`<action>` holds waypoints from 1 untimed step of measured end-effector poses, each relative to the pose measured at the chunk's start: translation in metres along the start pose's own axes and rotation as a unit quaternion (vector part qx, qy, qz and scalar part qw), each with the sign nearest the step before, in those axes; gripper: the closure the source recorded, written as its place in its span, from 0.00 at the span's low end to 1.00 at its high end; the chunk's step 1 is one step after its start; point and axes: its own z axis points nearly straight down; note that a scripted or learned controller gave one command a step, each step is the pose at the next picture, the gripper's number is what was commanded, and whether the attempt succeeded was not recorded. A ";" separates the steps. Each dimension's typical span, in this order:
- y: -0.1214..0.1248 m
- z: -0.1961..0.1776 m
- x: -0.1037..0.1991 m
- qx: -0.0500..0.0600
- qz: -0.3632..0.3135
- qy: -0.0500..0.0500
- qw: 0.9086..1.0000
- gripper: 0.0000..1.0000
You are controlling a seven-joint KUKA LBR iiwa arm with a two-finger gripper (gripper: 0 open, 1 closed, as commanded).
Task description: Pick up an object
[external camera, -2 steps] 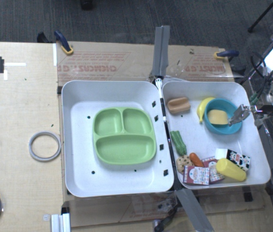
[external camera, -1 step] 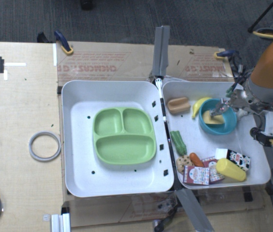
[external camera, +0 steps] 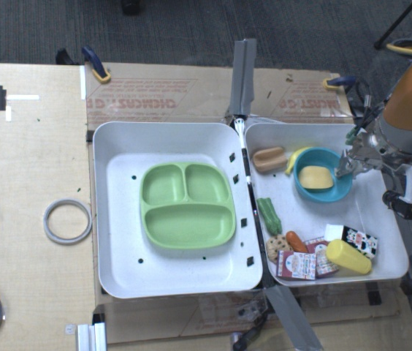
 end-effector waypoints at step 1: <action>0.037 0.012 0.017 0.020 0.067 -0.007 0.998 1.00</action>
